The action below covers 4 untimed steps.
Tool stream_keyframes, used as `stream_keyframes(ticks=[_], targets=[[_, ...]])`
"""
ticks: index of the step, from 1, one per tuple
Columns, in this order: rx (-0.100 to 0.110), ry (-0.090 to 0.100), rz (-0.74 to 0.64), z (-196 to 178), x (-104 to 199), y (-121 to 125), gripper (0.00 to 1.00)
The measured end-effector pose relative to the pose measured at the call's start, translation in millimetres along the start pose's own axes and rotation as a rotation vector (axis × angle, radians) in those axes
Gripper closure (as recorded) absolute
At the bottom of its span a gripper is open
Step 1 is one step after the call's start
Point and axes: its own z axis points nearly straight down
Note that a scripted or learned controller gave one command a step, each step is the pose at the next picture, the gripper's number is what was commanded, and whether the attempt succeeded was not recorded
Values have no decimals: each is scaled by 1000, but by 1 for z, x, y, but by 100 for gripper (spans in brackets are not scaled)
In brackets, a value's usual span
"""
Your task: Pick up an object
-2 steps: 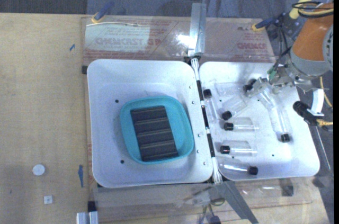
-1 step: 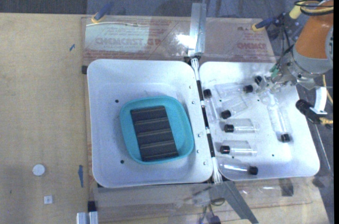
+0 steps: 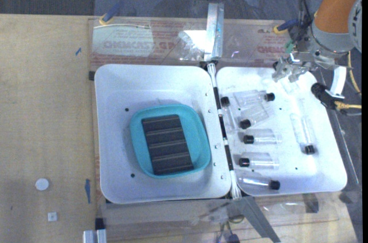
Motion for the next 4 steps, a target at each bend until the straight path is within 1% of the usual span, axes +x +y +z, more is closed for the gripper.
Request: stream_keyframes(ticks=[1,2,3,4], targets=[[1,0,133,-57,76,0,100],[6,1,280,-53,146,-1,100],[4,-1,277,-63,147,0,100],[3,0,411,-59,100,-1,100]])
